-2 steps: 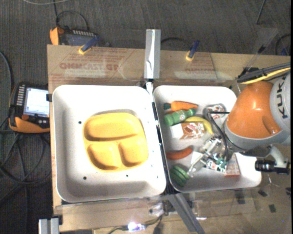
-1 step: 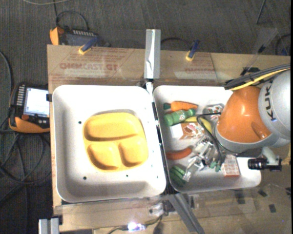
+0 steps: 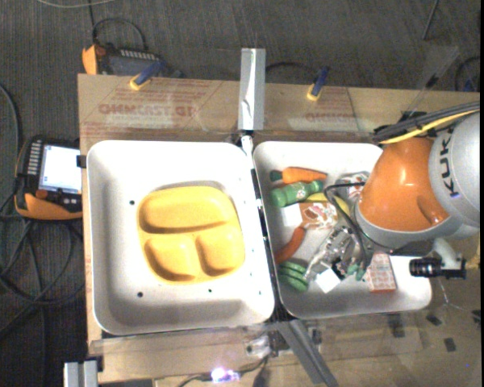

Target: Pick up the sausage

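Observation:
The sausage (image 3: 289, 246), a slim orange-brown piece, lies slanted near the left wall of the right bin (image 3: 403, 301). My gripper (image 3: 332, 262) hangs low in this bin, just right of the sausage's lower end and above a white block (image 3: 327, 281). I see nothing held in it. The arm's orange band and grey wrist cover the bin's right half.
An orange carrot (image 3: 304, 174) and a green bottle (image 3: 297, 193) lie at the bin's far side. A red-and-white packet (image 3: 318, 213), a green ridged piece (image 3: 291, 274) and a pink box (image 3: 379, 275) crowd around the gripper. The left bin (image 3: 105, 216) bears a yellow divided plate (image 3: 192, 231).

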Robot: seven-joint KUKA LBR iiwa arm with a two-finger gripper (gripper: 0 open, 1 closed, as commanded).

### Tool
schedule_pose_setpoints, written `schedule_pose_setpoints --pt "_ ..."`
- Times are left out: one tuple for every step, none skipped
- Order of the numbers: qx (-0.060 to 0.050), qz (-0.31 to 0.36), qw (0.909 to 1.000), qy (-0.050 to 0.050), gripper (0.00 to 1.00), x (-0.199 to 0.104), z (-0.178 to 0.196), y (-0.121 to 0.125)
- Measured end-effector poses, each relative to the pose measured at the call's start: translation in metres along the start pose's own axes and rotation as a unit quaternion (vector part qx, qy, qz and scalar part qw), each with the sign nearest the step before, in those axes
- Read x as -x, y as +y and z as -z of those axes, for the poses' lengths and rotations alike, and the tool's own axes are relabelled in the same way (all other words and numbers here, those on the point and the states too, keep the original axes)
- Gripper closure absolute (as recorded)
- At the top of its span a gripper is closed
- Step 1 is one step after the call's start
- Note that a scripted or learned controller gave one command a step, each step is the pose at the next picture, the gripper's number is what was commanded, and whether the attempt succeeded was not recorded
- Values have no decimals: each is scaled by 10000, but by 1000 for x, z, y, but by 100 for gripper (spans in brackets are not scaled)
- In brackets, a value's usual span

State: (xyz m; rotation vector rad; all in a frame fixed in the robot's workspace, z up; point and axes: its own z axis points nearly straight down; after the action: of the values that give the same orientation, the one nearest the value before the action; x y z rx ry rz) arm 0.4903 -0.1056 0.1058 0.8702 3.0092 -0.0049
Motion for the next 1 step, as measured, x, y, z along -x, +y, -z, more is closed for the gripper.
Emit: schedule_pose_setpoints --pt "-36 -2146 9767 68 100 -38 99 51"
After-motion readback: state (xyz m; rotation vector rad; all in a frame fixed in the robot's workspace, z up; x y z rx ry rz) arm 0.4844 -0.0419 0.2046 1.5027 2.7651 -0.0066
